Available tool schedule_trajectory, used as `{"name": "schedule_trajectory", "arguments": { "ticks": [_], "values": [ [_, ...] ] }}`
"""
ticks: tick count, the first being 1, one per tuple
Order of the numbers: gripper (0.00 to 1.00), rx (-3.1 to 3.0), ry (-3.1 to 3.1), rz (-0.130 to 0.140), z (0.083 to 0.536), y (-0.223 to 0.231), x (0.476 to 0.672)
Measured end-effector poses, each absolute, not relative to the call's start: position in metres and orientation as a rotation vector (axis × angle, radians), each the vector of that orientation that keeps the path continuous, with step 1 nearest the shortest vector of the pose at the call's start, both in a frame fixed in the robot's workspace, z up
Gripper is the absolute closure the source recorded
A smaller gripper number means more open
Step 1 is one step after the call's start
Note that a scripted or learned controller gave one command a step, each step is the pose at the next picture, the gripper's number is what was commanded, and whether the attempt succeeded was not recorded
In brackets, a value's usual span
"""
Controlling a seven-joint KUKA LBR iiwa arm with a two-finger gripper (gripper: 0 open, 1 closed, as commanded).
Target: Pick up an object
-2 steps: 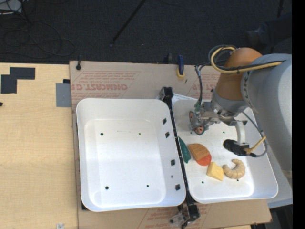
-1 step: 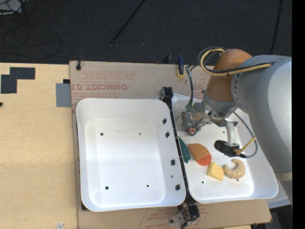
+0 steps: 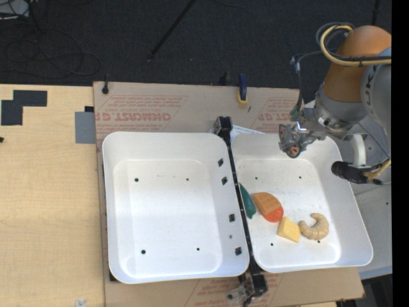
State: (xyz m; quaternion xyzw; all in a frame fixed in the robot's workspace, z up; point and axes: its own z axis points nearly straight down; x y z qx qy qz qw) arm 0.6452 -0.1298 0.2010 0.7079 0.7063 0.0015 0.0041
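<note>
Two bins (image 3: pixel 128 147), four objects (image 3: pixel 289 229)

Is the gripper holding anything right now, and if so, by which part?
Cannot be told. The gripper hangs above the right white bin's far edge, apart from the orange wedge, yellow block and tan croissant-shaped piece.

The small dark two-finger gripper (image 3: pixel 292 147) is too small and blurred to make out clearly. Beyond it, the grey arm with its orange band (image 3: pixel 361 50) is cut off by the picture's right edge.

Below-left of the fingers, a slim teal-green object (image 3: pixel 246 203) lies partly hidden behind the black divider clips (image 3: pixel 231 190); its shape cannot be told.
</note>
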Motion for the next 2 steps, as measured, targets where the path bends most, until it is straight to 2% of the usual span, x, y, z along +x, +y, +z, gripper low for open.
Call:
{"name": "schedule_trajectory", "arguments": {
  "ticks": [1,2],
  "values": [
    [1.00,2.216,2.234,-0.001,0.187,-0.031,0.644],
    [1.00,2.220,2.226,-0.001,0.205,0.002,0.644]
  ]
}}
